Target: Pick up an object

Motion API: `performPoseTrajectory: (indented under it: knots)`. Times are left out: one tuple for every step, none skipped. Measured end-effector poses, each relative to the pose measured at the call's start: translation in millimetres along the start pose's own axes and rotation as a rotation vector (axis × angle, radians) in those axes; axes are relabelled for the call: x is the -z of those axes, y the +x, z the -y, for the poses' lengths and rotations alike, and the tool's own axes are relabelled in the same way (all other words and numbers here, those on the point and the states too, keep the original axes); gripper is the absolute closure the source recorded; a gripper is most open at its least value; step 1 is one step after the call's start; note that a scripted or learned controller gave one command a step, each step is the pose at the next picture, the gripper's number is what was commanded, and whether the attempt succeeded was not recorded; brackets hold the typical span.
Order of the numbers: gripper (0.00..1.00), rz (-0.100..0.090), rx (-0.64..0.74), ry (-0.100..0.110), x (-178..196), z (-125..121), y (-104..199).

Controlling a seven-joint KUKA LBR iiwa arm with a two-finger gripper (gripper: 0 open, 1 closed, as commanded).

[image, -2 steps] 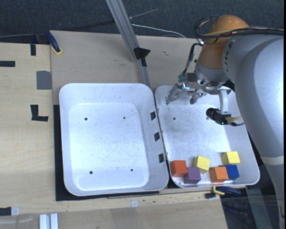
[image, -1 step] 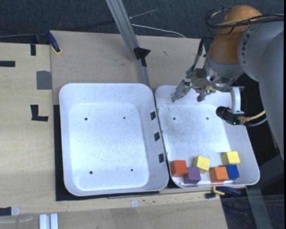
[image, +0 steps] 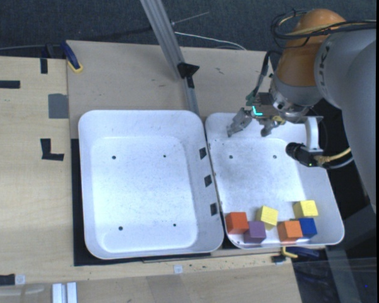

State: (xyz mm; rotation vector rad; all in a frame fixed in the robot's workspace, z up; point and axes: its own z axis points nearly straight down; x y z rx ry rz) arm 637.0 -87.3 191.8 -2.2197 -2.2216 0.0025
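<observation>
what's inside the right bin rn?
The right bin holds six blocks at its near edge: two orange, two yellow, purple, blue. The hand and wrist cover its far corner.

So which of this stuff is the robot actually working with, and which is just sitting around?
Part of the job:
- gripper, fingers spread with nothing between them
- the blocks in the right bin: two orange, two yellow, purple, blue

Just lying about:
- left bin
- metal pole
- blue-and-yellow clamp
</observation>
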Motion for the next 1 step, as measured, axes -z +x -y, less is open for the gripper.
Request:
performPoseTrajectory:
  knots:
    - [0.00, 0.005, -0.005, -0.006, 40.8, -37.0, -108.4]
